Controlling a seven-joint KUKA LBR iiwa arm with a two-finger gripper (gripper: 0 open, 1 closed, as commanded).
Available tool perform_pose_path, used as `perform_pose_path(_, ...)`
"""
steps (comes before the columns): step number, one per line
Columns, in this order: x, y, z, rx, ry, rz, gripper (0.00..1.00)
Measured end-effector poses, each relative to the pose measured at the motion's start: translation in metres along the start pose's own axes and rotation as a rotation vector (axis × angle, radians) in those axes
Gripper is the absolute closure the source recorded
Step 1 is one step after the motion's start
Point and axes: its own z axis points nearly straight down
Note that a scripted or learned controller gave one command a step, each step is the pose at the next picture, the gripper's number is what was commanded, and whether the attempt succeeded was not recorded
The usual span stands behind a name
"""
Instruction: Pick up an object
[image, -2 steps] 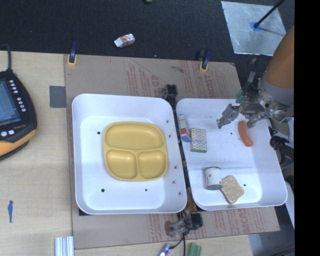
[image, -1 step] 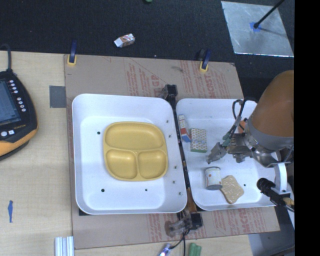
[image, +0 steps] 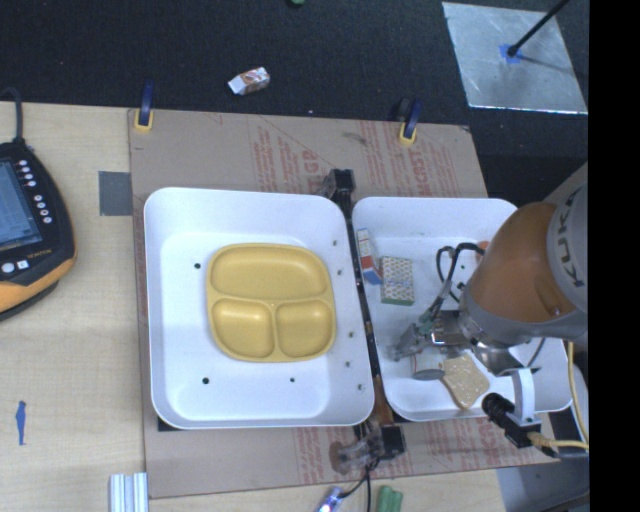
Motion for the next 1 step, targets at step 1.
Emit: perform_pose_path(1, -0.0038, -0.0006, -0.0002, -0.002, -0.001, -0.001, 0.00)
